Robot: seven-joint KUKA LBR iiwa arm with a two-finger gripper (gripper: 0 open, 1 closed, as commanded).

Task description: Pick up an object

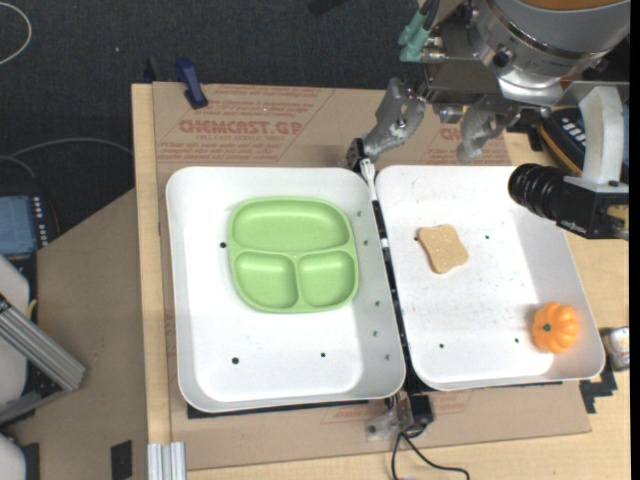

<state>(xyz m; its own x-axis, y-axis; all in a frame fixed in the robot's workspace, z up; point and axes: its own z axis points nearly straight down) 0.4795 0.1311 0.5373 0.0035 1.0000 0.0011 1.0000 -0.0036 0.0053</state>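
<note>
Toast (442, 248), pumpkin (555, 327) in right bin (480, 358); green tray (293, 254) in left bin (270, 368).

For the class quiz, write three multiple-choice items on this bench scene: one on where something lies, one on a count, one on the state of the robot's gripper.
1. Where does the green divided plate lie?
A. in the left bin
B. in the right bin
C. on the cardboard

2. How many objects lie in the right bin?
A. one
B. two
C. four

3. What is the gripper doing?
A. gripping the pumpkin
B. pressing on the plate
C. hovering with spread fingers and nothing between them

Answers:
1 A: the plate sits inside the left bin.
2 B: a slice of toast and a small orange pumpkin.
3 C: the fingers stand apart above the bins' far edge.
</note>
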